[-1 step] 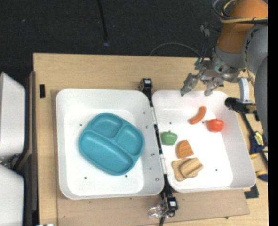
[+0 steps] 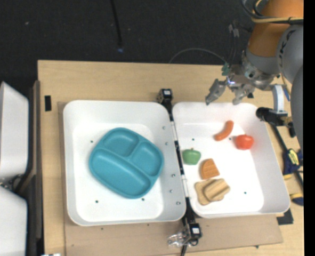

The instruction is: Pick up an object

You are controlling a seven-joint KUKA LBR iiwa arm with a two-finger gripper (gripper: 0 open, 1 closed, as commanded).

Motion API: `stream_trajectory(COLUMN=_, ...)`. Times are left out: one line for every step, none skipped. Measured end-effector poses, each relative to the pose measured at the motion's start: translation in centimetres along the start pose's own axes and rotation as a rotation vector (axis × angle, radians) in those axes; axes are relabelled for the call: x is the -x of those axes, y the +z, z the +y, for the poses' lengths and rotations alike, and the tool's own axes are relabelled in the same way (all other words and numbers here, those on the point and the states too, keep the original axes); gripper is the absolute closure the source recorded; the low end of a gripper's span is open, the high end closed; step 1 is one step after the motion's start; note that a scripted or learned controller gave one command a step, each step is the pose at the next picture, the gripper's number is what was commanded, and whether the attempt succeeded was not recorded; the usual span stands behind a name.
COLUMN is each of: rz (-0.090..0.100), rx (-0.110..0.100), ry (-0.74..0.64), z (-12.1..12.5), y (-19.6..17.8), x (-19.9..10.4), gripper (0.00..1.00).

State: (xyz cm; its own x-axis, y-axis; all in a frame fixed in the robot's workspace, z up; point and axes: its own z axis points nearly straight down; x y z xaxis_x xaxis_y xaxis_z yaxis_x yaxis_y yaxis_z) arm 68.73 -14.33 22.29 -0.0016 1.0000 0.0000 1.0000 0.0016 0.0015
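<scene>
Objects wait in the right bin point(image 2: 264, 193): sausage point(image 2: 224, 130), tomato point(image 2: 244, 141), green piece point(image 2: 191, 156), orange wedge point(image 2: 209, 169), bread point(image 2: 212, 190). The gripper point(image 2: 228, 93) hangs over the bin's far rim, fingers spread wide, nothing between them. No pick made yet: choosing, descending, closing and lifting all remain. The left bin point(image 2: 77, 196) holds a teal tray point(image 2: 126, 162).

Teal divided plate point(image 2: 126, 162) in left bin point(image 2: 74, 143); wooden bench point(image 2: 93, 79).
</scene>
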Motion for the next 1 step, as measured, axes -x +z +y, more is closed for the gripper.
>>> stream_trajectory(rz=-0.004, rx=-0.003, ry=0.001, z=-0.32, y=4.19, x=-0.13, gripper=0.0)
